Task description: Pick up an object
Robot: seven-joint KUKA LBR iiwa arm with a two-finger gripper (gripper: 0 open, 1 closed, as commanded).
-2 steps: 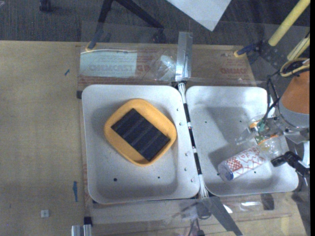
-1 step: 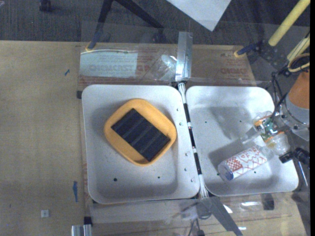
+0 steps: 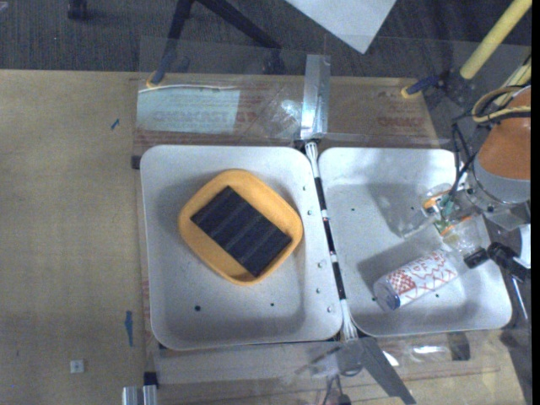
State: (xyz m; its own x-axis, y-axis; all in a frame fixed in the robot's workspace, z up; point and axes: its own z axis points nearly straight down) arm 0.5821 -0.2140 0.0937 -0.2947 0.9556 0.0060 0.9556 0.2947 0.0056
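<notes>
Grey arm [image 3: 506, 171] — orange band, yellow and black cables alongside.

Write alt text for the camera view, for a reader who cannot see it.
A grey robot arm with an orange band reaches in from the right over the right white bin, where a red-and-white patterned can lies on its side. The left white bin holds an orange pad with a dark ribbed centre.

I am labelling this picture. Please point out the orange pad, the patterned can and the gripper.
orange pad [image 3: 240, 226]: camera view, on its dark ribbed middle.
patterned can [image 3: 419, 278]: camera view, on its red-and-white side.
gripper [image 3: 456, 218]: camera view, at its tip.
</notes>
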